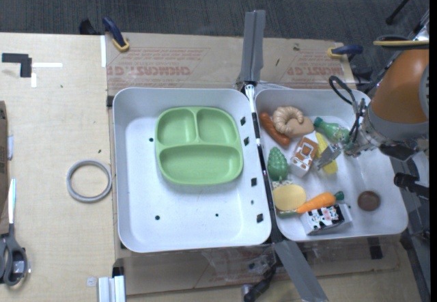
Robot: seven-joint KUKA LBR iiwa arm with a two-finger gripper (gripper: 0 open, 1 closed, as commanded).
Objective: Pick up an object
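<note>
While the arm point(403, 92) reaches in from the right, we see its gripper point(332, 155) low inside the right bin point(382, 222), among the toys near that bin's middle. We cannot tell whether its fingers are apart or together; they are small and dark against the clutter, and we see no item clearly between them. Just beside the gripper lie a small carton point(304, 153) on its left, a yellow piece point(328, 165) under it, and a green bottle point(330, 129) at its far side. Farther left, against the divider, sit a croissant point(289, 119), a hot dog point(274, 129) and a green berry-like toy point(277, 163). Toward the near edge we find a yellow disc point(289, 195), a carrot point(318, 202) and a black-and-white box point(328, 217). A brown round piece point(369, 201) lies apart at the near right. The left bin point(136, 222) holds a green divided plate point(199, 144). On the bench to the left rest a tape ring point(89, 180) and scissors point(11, 253).
</note>
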